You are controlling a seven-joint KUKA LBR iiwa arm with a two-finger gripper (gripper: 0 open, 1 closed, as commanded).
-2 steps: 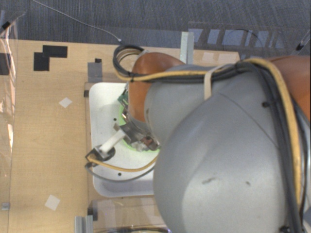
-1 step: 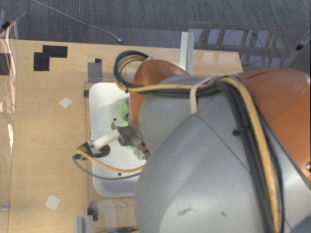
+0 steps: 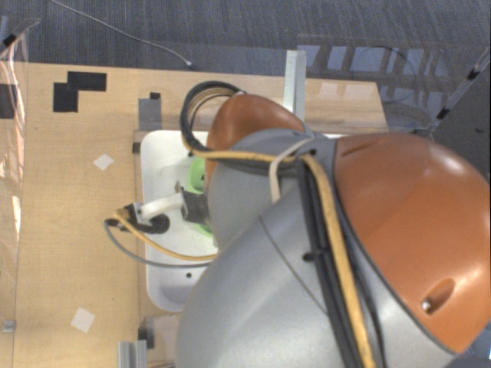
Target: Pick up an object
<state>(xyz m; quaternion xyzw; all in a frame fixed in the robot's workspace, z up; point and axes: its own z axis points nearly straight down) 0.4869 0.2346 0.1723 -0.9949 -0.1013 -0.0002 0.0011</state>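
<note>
Item: grey arm with orange band (image 3: 330, 228), reaching over the shallow white plastic bin (image 3: 157, 175). Hand (image 3: 192, 203) low inside the bin; released or clenched, cannot tell. Bright green rounded object (image 3: 197, 173) lies in the bin beside the hand. Pick-up apparently unfinished; lift remains. Surface: pale wooden desk (image 3: 69, 205), black markers; dark carpet beyond.

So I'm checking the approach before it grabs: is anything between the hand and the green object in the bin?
Nothing visible stands between them. The hand is low in the white bin, right against the green object. The arm hides the rest of that object and the fingers.
</note>
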